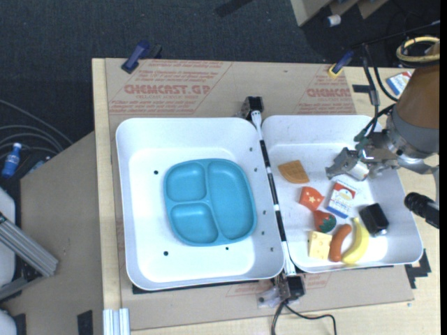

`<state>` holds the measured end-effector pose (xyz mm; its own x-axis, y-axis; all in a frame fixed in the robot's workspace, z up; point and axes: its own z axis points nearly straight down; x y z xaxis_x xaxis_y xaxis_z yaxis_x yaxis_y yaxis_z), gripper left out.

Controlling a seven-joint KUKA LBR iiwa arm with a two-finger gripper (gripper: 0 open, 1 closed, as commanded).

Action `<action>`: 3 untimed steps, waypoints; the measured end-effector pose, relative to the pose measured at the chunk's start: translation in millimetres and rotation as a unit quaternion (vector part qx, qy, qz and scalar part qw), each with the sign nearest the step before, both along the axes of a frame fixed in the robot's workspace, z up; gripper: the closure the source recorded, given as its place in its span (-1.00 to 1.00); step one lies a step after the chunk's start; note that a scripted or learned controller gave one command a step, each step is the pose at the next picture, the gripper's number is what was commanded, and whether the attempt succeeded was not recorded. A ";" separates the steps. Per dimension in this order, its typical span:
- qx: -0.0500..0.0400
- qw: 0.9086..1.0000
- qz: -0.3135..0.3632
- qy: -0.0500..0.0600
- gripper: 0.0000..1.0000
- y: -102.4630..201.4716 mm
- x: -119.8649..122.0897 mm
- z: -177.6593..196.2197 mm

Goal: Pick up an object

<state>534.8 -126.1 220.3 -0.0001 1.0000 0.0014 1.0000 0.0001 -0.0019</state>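
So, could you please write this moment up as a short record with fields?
left bin: holds a blue divided plate
right bin: toy food pile, including a banana, sausage, cheese wedge, small carton, black block
gripper: above right bin's upper part, near the carton
grasp: nothing seen between the fingers

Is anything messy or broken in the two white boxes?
Nothing looks broken or spilled. The blue plate lies flat in the left bin. In the right bin the toy foods are bunched by the front edge, the banana touching the sausage, a loose jumble.
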 end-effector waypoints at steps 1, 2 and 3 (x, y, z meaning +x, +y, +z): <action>0.000 1.000 0.000 0.001 -1.00 -19.6 -5.6 -101.0; -0.002 1.000 0.001 -0.006 -1.00 10.0 62.3 -131.2; -0.001 1.000 0.001 0.009 -1.00 31.0 127.8 -137.7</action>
